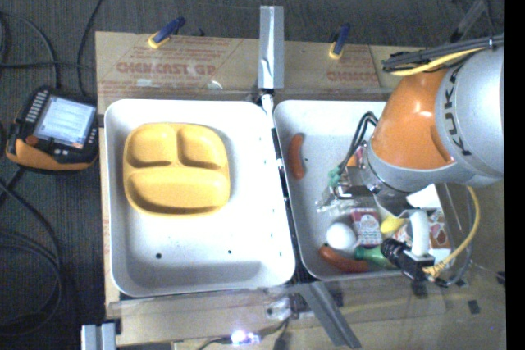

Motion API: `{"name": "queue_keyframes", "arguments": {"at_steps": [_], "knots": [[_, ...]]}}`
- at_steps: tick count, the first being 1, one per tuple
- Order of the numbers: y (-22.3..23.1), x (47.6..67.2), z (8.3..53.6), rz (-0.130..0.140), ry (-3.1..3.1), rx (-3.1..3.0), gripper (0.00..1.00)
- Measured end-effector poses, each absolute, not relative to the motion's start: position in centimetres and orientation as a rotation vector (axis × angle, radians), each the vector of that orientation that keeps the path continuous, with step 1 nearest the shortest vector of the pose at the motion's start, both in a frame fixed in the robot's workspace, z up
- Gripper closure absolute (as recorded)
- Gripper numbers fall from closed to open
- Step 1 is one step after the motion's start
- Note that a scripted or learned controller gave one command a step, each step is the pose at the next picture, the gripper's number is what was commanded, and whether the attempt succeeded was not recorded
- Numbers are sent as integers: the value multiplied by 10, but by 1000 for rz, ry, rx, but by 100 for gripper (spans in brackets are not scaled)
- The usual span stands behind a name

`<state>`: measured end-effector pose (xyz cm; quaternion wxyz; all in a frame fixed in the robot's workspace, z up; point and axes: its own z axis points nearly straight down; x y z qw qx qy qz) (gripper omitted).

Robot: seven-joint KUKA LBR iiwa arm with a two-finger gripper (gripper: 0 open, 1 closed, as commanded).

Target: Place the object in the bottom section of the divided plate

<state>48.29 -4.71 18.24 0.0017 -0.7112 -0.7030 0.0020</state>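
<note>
A yellow divided plate lies in the left bin, its two small sections at the far side and its large section nearest the front. My gripper hangs low in the right bin, under the orange wrist band, just above a white egg-shaped thing and a red packet. An orange-red sausage lies to the gripper's left along the bin's left wall. I see nothing held in the gripper.
A second sausage rests at the right bin's front wall, beside a green piece and a yellow piece. A teach pendant sits left of the bench. The arm covers the right bin's far right part.
</note>
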Motion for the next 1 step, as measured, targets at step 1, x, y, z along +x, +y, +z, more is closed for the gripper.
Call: {"name": "queue_keyframes", "arguments": {"at_steps": [1], "knots": [[-94,483,169,4,-2492,-1908,100]]}}
